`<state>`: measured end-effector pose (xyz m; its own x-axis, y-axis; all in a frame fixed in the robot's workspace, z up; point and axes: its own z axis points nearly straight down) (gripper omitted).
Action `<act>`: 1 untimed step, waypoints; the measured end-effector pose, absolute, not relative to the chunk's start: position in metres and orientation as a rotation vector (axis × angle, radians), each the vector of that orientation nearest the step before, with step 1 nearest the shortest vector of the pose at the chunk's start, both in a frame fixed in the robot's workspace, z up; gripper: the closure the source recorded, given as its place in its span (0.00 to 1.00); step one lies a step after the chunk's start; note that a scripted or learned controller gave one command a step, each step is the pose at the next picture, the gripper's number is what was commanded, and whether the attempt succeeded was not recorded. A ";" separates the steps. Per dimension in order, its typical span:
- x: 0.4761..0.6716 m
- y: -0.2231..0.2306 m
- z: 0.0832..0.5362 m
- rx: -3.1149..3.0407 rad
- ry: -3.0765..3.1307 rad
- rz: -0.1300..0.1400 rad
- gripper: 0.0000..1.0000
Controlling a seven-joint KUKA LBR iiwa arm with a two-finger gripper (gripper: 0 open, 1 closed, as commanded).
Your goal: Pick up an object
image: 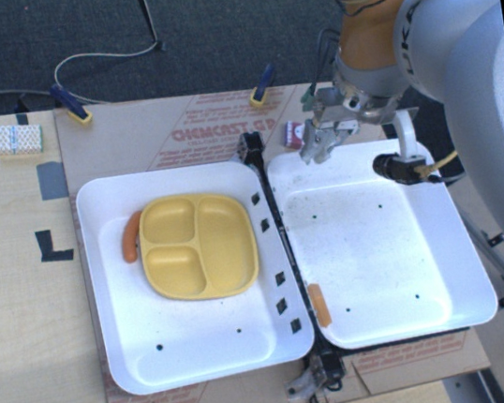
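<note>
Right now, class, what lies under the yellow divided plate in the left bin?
An orange carrot-like piece pokes out from under the yellow divided plate's left edge. How far it reaches beneath is covered.

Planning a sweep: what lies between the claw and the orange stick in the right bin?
Bare speckled floor of the right bin; nothing lies between claw and orange stick in the camera view.

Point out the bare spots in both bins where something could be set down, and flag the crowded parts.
Right bin: its floor is bare from the gripper at the far rim down to the near wall; just a small orange piece hugs the left wall. Left bin: bare strip along the near wall, below the yellow divided plate. Crowded: the far half, with an orange sausage-like piece touching the plate.
</note>
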<state>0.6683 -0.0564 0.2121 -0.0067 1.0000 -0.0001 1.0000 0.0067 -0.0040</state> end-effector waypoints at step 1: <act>0.668 -0.057 0.212 -2.212 -2.227 0.005 0.00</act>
<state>0.6683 -0.0565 0.2120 -0.0065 1.0000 -0.0005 1.0000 0.0065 -0.0041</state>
